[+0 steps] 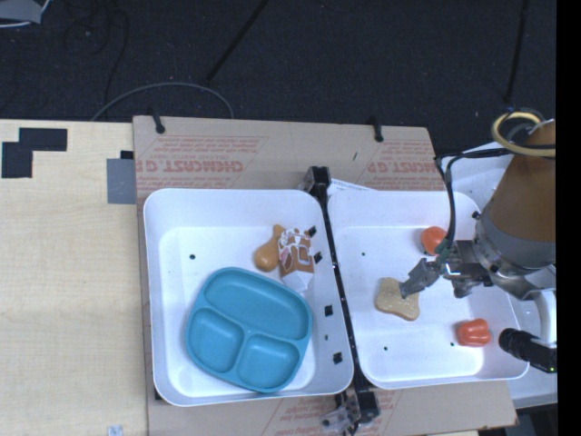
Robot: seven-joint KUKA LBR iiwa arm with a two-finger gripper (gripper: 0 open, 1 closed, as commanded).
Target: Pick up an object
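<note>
Toward the middle of the right bin (399,369) lies a tan, flat, bone-shaped piece (398,302), resting on the white floor. It looks light, stiff and thin, so a pinch across its narrower waist should hold better than one at the lobed ends; its low profile may let it slide. The gripper (423,275) sits at its upper right edge, fingers slightly spread, nothing between them. 2 orange objects lie nearby: one (433,238) above, one (472,332) to the right. The left bin (168,243) holds a blue divided plate (248,329) and a brown toy figure (285,251).
</note>
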